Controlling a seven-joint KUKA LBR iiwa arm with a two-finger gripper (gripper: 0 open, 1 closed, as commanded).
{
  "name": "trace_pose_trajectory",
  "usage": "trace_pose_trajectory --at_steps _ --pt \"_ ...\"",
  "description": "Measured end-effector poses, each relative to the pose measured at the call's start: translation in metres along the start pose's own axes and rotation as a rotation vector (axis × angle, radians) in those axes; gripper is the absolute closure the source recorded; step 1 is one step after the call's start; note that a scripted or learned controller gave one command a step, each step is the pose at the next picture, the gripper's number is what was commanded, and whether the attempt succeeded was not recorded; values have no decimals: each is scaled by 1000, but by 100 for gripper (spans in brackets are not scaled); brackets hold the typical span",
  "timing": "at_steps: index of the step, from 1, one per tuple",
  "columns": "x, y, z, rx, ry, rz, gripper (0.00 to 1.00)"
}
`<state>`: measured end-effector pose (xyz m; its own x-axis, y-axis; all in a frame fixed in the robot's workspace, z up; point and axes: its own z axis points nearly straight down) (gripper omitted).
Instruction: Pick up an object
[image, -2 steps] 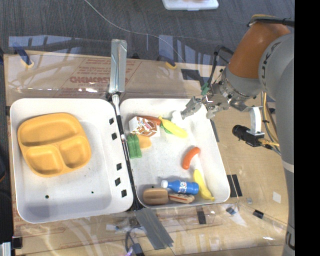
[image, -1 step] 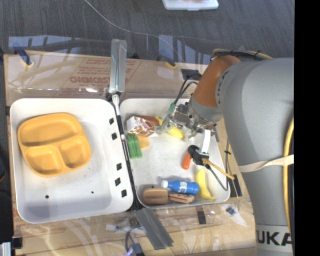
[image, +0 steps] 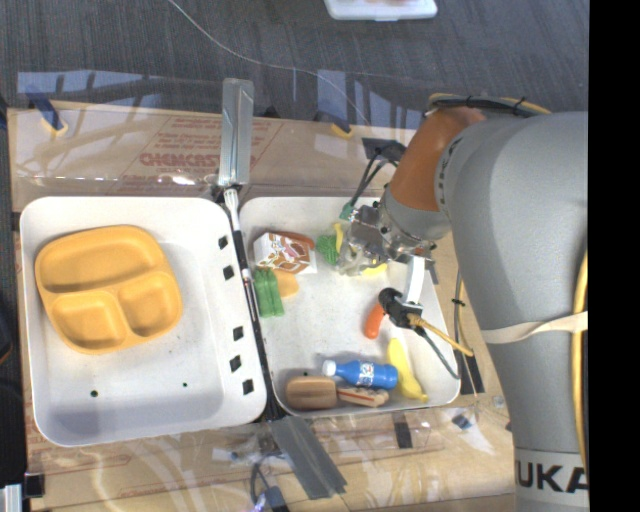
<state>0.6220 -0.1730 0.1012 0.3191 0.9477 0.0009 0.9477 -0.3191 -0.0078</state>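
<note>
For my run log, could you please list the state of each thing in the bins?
yellow divided tray: flat, alone in left bin
blue bottle: on its side, right bin
wooden brush: lying flat by the bottle
banana: lying flat
green block: flat against the divider
gripper: low over right bin's far side

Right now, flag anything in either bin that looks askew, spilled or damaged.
Nothing looks spilled or broken. The blue bottle lies on its side in the right bin among loosely jumbled items, and the yellow divided tray sits at a slant in the left bin.
</note>
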Motion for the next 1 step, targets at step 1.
trace_pose_trajectory --at_steps 1 --pt "-9 40 -13 -6 1 228 100"
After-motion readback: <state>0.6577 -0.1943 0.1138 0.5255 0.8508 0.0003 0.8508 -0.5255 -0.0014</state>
